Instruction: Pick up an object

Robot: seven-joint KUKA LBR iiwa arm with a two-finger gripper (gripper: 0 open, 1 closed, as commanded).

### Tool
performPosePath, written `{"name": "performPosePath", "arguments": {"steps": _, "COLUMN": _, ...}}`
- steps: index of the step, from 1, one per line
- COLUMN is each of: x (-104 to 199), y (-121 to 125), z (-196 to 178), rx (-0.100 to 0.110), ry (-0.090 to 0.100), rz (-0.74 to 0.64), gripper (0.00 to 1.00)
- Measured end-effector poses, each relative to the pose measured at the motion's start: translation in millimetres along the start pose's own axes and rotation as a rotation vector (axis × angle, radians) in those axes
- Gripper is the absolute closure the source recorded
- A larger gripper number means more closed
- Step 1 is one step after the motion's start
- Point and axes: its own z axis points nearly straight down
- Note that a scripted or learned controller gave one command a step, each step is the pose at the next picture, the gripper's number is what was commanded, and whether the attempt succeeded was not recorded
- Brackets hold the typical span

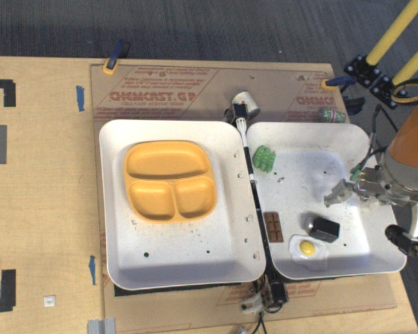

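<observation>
Four small objects are seen in the right bin (348,134), and the black block (324,228) lies nearest the gripper (338,193), just toward the near side of it, long axis running left to right. Nothing is seen held (the fingers' spread cannot be told).

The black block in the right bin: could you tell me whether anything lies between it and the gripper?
Nothing visible does. The gripper hangs just above and right of the black block, with bare bin floor between; the fried egg lies below it.
</observation>
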Motion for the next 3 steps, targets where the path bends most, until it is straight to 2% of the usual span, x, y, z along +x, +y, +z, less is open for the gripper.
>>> {"name": "performPosePath", "arguments": {"steps": 1, "x": 27, "y": 52, "z": 11, "rx": -0.04, "ry": -0.024, "rz": -0.087, "gripper": 0.0}}
{"name": "performPosePath", "arguments": {"steps": 2, "x": 36, "y": -57, "z": 25, "rx": -0.003, "ry": -0.004, "rz": -0.113, "gripper": 0.0}}
{"name": "performPosePath", "arguments": {"steps": 3, "x": 37, "y": -55, "z": 14, "rx": -0.007, "ry": -0.004, "rz": -0.112, "gripper": 1.0}}
